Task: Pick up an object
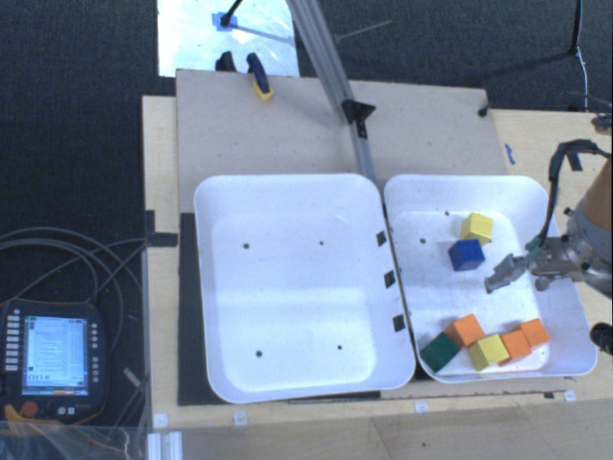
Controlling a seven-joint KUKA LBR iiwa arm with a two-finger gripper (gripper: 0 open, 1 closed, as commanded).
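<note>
Nearest you, bottom left: one teach pendant (50,359) with a lit screen, lying on the dark floor with its cables looped around it.

Then the bench (163,257) with two white bins side by side. Left bin (287,286): bare floor with four small dark dots, nothing else to count.

Right bin (479,195) holds your blocks, seven in all. Near rim cluster, five: one green block (440,352), two orange blocks (466,330) and (534,333) plus a third orange one (515,344) between them, and one yellow block (488,351) touching the green one's neighbour. Further up, two more: one blue block (466,254) and one yellow block (477,226), just beside each other, well apart from the cluster.

Gripper (500,278) comes in from the right, over the right bin, between the blue block and the near cluster. Nothing sits between its fingers; whether they're spread or closed you can't tell from this angle.

Farthest: one brown board (287,123) behind the bins, one grey pole (321,41) slanting across it, one yellow-handled clamp (259,77) at the back edge.
</note>
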